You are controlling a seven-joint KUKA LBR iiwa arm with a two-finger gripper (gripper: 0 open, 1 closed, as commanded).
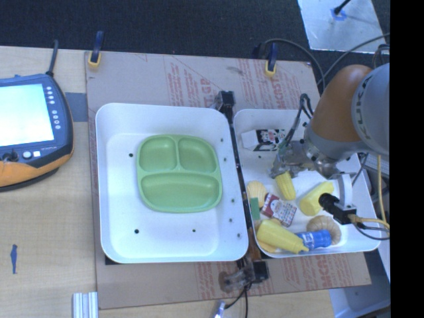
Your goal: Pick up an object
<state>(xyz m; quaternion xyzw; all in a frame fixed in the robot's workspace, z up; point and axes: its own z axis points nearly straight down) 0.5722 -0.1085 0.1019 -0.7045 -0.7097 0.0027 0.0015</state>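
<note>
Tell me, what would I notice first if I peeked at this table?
Probably the green plate with three sections, lying in the middle of the left bin. Next, the big grey and orange arm reaching in from the right over the right bin, which holds a jumble of toy food, like a yellow corn cob. A tablet with a bright screen sits at the far left.

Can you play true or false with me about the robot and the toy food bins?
1. The green plate lies in the left bin. True.
2. The toy food is piled on the green plate. False: it lies in the right bin.
3. The tool is over the right bin. True.
4. The yellow corn sits in the left bin. False: it is in the right bin.
5. A tablet lies left of the bins. True.
</note>
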